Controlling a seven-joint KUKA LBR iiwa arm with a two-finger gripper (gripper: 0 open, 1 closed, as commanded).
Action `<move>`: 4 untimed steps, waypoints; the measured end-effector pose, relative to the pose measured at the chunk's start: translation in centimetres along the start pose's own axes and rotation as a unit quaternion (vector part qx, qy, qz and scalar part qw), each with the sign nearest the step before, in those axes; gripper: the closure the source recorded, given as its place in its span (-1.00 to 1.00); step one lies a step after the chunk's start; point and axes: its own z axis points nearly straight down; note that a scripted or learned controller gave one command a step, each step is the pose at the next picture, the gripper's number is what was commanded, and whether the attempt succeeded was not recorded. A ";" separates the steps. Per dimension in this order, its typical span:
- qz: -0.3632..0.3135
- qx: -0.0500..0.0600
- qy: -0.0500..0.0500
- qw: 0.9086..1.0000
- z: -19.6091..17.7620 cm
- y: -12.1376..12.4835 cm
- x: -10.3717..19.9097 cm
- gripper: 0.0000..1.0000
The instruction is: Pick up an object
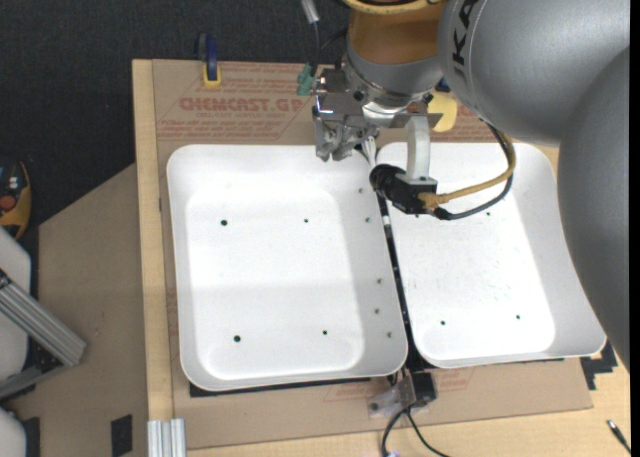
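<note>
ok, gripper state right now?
Gripper: open or closed cannot be told; it hangs at the far rim of the bin on the view's left.

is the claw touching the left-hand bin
Cannot tell. In the camera view the claw overlaps the far rim of the left-hand bin, but that slant shows neither contact nor a gap.

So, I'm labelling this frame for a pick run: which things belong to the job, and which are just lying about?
Job: gripper, left bin, right bin.
Lying about: blue clamp, green clamp, metal rail, board.
</note>
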 end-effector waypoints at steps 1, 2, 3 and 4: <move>-0.003 -0.002 0.001 1.000 -2.9 -2.1 0.6 1.00; -0.007 0.005 0.001 1.000 6.6 -2.3 9.4 1.00; -0.001 -0.003 0.001 1.000 0.4 -1.9 5.7 1.00; -0.002 -0.003 0.001 1.000 -4.6 -1.9 2.9 1.00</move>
